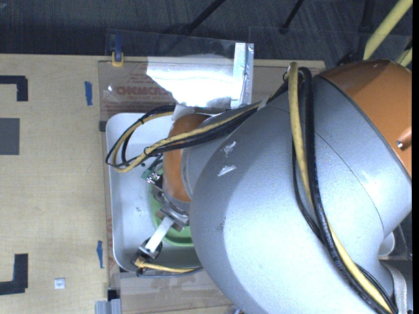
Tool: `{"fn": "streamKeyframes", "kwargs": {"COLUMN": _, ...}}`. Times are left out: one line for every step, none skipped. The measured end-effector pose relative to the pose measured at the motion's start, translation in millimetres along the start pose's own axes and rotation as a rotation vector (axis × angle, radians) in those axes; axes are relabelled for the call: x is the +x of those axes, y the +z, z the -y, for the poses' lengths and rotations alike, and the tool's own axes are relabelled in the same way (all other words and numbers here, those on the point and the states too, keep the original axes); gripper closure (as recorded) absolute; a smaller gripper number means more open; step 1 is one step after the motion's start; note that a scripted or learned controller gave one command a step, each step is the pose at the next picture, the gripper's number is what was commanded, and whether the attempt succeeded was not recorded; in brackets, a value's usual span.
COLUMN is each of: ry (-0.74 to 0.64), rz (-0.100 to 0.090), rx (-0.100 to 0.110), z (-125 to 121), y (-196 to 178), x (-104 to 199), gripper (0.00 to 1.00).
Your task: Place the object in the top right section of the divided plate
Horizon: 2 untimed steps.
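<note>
Much of the grey arm (pixel 294 195) hangs over the shallow white bin (pixel 124 195), presumably so its hand (pixel 163 205) reaches the green divided plate (pixel 175 238) beneath; whether it is open, closed or carrying the object, I cannot tell.

White bin (pixel 127 214) on a wooden bench (pixel 52 175), crumpled white plastic (pixel 196 80) beyond it.

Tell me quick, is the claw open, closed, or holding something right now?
Claw: cannot be told; the arm blocks most of it.
</note>
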State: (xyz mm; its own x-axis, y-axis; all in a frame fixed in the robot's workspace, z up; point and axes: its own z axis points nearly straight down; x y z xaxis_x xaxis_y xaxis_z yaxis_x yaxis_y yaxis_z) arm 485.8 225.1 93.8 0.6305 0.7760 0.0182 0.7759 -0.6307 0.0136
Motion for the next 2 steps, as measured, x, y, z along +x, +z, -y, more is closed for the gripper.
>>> {"fn": "streamKeyframes", "kwargs": {"ry": -0.142, "rz": 0.019, "rx": 0.016, "z": 4.6, "y": -29.7, "x": -4.8, "gripper": 1.0}}
{"fn": "streamKeyframes", "kwargs": {"ry": -0.144, "rz": 0.021, "rx": 0.017, "z": 4.9, "y": -38.6, "x": -4.5, "gripper": 1.0}}
